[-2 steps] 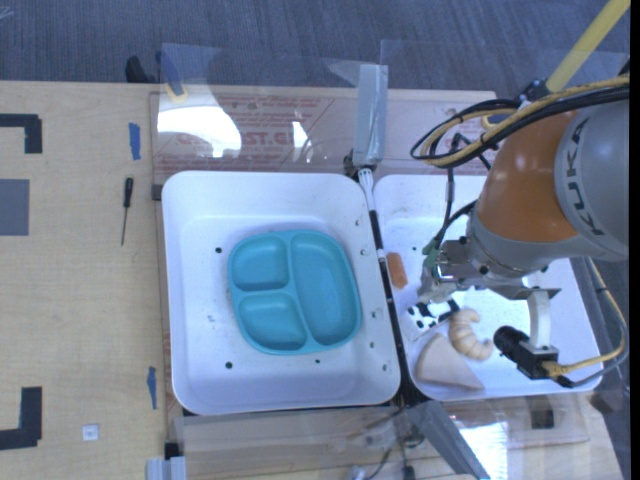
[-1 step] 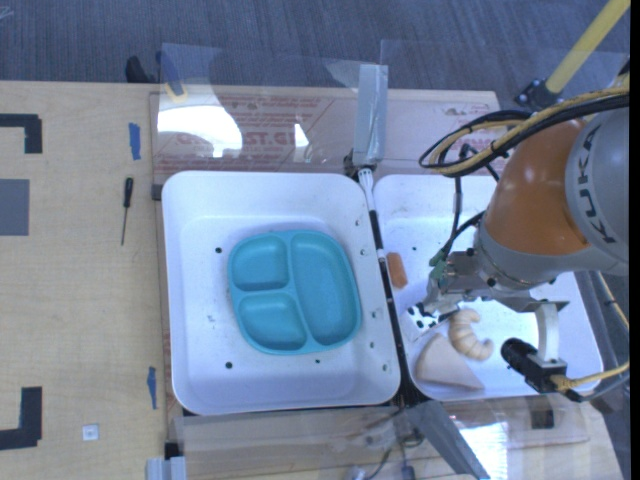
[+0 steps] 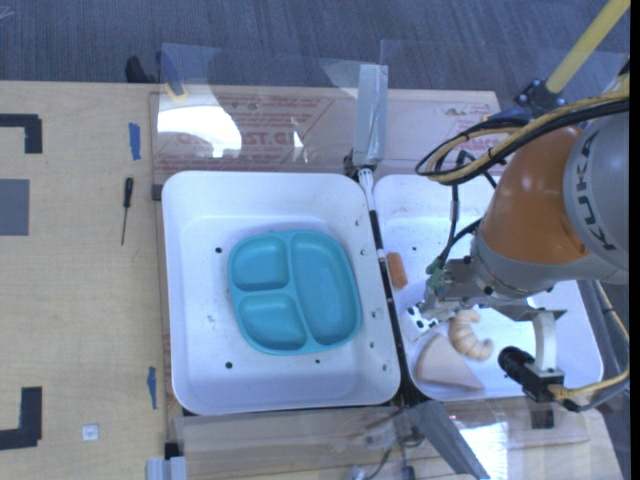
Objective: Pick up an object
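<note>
I see teal divided tray (image 3: 295,290) in left bin (image 3: 190,268), right bin (image 3: 420,203) holding shrimp-like piece (image 3: 470,336), beige cone (image 3: 445,366), small orange piece (image 3: 397,270), jaws (image 3: 437,303) hidden, can't tell their state

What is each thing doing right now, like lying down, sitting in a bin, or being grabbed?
Teal divided plate: flat, right way up, in the left bin.
Small orange piece: lying in the right bin, near its left wall.
Cream cone: on its side.
Shrimp-like toy: lying loose.
Claw: low over the toys.
</note>
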`<state>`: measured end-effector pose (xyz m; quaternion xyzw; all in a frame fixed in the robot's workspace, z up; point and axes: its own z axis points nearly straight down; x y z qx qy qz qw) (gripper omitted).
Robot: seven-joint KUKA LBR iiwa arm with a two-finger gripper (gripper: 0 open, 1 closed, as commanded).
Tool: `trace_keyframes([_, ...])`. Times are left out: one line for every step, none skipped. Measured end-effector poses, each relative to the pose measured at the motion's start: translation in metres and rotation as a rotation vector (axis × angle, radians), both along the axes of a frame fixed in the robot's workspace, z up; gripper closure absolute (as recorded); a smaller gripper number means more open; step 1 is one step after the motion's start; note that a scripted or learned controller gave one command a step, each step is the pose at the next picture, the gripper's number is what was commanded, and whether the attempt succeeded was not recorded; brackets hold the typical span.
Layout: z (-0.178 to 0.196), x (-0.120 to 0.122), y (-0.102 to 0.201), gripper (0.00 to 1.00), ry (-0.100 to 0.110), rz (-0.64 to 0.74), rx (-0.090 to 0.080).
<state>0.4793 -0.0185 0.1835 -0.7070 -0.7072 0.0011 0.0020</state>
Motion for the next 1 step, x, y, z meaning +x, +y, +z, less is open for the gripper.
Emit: trace_keyframes([-0.0001, 0.0000, 0.0002, 1.00, 0.000, -0.001, 0.000])
